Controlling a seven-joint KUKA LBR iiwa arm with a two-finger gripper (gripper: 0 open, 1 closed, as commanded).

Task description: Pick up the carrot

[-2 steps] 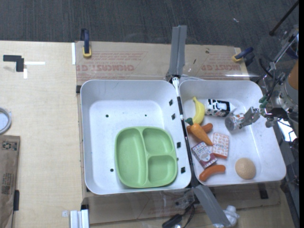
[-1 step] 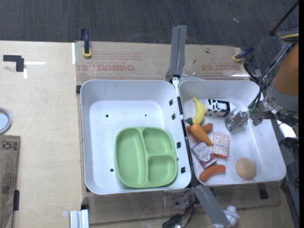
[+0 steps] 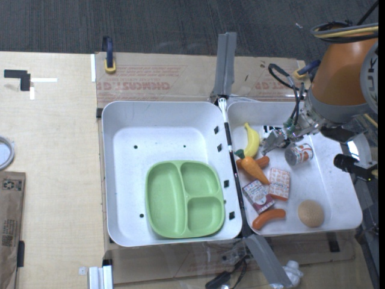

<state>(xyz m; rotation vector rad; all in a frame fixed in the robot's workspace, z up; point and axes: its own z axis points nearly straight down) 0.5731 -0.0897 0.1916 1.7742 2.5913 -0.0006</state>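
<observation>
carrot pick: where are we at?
Done: the arm has reached into the right bin, and the gripper is near the banana. In hand: nothing visibly between its fingers. Left: the carrot lies on the bin floor by the left wall, below the gripper; it must be grasped and lifted.

Green divided plate point(image 3: 183, 198), banana point(image 3: 252, 139), sausage point(image 3: 269, 218), can point(image 3: 298, 154)

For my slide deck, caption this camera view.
Gripper hovers beside the carrot and banana in the right bin.
</observation>
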